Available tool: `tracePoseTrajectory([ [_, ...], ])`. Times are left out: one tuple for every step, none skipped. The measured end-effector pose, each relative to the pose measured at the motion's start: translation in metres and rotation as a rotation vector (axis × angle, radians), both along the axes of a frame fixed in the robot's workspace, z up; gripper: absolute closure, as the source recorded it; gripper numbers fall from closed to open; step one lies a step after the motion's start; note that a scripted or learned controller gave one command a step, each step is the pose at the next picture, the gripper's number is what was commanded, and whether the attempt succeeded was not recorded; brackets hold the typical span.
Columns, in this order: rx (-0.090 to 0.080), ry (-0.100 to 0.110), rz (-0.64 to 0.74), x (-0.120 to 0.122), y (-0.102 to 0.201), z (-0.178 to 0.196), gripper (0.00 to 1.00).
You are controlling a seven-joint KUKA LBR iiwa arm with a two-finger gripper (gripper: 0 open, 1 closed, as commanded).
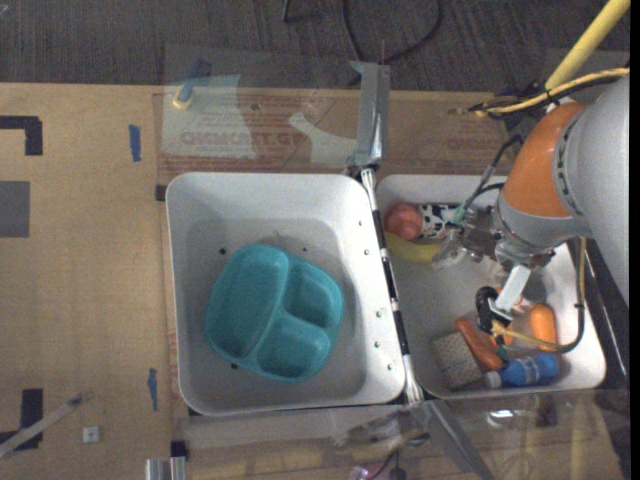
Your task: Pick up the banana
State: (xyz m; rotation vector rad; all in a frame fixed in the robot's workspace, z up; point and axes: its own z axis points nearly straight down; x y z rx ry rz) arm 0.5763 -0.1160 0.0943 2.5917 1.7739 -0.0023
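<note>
The banana (413, 249) lies in the right bin (590, 363) near its 10 o'clock corner, touching a peach (403, 220) at its 11 o'clock, with a cow toy (431, 221) just beside that. The gripper (460, 248) sits just at the banana's 3 o'clock; whether its jaws are spread or pressed together, I cannot tell. At the bin's 6 o'clock lie a carrot (478, 341), sponge (457, 359) and bottle (524, 371); the left bin (190, 208) holds a teal plate (274, 311).

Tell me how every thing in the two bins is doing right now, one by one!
teal divided plate: lying flat in the left bin, nothing on it
banana: lying in the right bin, by the divider, partly hidden
peach-colored ball: resting beside the banana
blue bottle: lying on its side
end effector: low over the right bin, close to the banana
</note>
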Motion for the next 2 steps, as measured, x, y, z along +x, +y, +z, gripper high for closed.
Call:
tracePoseTrajectory([
  [0.005, 0.026, -0.027, 0.0685, -0.0061, -0.0075, 0.0],
  [0.028, 0.09, -0.289, 0.0779, -0.0097, -0.0079, 0.0],
])
